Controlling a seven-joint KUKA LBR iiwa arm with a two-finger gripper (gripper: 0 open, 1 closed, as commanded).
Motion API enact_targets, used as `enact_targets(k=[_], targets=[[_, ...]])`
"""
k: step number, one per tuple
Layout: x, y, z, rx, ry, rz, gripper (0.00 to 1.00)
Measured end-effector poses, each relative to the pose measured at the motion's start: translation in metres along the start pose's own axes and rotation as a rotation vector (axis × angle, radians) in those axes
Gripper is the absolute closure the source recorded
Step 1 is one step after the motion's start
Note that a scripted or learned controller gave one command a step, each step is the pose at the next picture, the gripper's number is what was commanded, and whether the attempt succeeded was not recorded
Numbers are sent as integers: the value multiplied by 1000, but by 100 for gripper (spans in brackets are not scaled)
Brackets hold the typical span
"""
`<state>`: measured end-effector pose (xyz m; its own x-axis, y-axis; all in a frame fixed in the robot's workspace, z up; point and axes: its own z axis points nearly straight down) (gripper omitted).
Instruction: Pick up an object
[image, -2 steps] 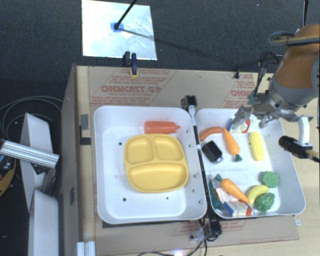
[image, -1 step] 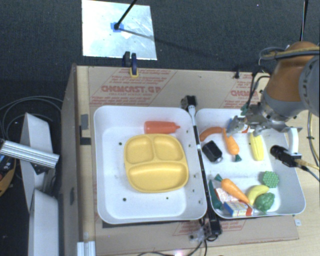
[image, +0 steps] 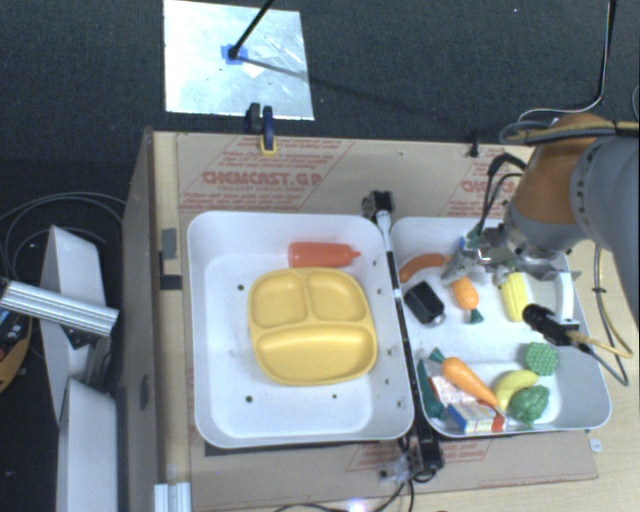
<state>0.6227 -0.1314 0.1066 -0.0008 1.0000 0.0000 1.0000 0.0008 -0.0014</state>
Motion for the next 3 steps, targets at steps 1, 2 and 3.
enact_targets(k=[1, 2, 3], targets=[[5, -16, 22, -2, 0, 0, 0], [5, -15, 11, -5, -1, -1, 100], [57, -22, -79, -6, 0, -3, 100]])
